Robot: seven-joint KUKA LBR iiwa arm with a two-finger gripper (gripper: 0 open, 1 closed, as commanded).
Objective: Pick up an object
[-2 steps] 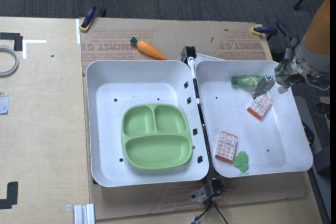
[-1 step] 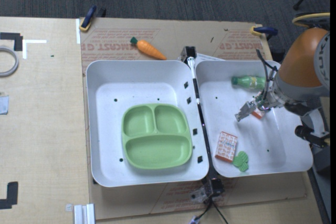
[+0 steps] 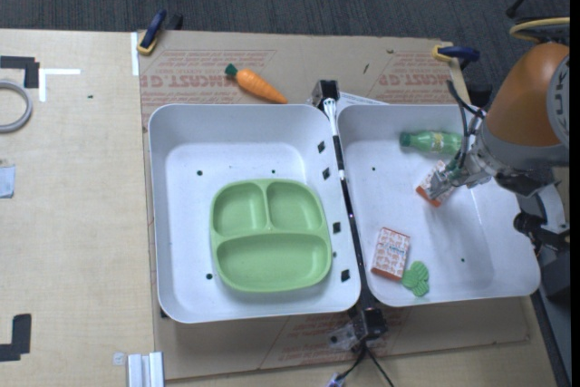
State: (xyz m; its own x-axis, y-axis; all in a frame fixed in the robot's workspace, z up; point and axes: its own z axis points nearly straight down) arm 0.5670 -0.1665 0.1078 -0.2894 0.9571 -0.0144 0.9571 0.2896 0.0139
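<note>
Small red-orange item point(image 3: 426, 191) sits on the floor of the right bin point(image 3: 507, 281), upper middle, right at the tip of the gripper point(image 3: 441, 186). Too small to tell what it is. Item lies just left of and below the tip, touching or nearly so. Can't tell whether the jaws are apart or clenched, or whether anything sits between them.

Nearby: green bottle point(image 3: 431, 140) just above, lying on its side, long axis left-right, close enough to get bumped. Red-and-white box point(image 3: 391, 253) and green leafy piece point(image 3: 417, 278) near the bin's front edge, well apart. Green divided plate point(image 3: 270, 236) in the left bin point(image 3: 172, 222); carrot point(image 3: 256, 83) on the desk point(image 3: 72, 222) behind.
</note>
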